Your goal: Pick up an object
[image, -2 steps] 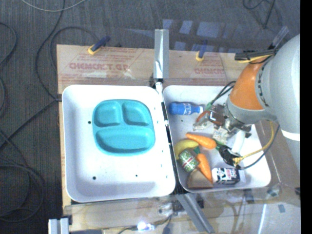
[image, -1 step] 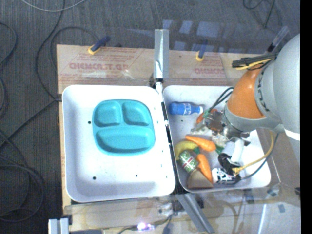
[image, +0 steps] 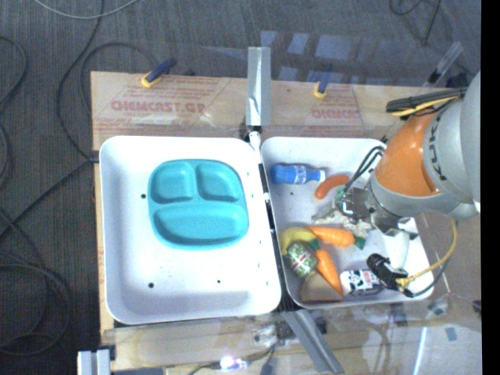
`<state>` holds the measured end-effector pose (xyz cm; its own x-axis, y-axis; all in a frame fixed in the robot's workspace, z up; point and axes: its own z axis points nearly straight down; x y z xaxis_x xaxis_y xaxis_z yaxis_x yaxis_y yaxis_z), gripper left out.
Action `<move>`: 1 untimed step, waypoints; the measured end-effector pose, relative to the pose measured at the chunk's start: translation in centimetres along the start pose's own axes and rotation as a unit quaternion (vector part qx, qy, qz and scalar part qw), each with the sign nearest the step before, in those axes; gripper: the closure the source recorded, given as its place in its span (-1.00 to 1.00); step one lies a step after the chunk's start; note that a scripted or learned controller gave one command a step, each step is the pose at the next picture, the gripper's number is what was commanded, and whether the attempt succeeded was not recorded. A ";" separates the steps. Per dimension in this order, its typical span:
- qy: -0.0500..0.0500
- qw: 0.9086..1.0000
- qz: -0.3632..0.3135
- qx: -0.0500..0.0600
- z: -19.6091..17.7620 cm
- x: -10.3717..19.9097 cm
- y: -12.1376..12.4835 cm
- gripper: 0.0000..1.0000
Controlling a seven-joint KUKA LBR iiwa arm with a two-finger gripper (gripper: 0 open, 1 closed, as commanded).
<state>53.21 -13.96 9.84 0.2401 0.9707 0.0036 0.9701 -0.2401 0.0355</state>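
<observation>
The arm's gripper hangs low in the right white bin, just above the far end of a long orange plastic carrot. Whether it is wide or closed cannot be told, as the wrist hides it. That carrot lies nearest, with a second orange carrot and a yellow banana crowded near it. A good grasp would straddle the carrot across its narrow width, clear of neighbours, before lifting straight up.
</observation>
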 end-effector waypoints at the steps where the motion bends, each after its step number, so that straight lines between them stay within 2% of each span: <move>1: -0.003 1.000 -0.029 -0.004 -0.1 -1.2 -2.6 -1.00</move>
<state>50.42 -14.47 9.88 0.1838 0.9830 -0.0040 0.9821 -0.1834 0.0432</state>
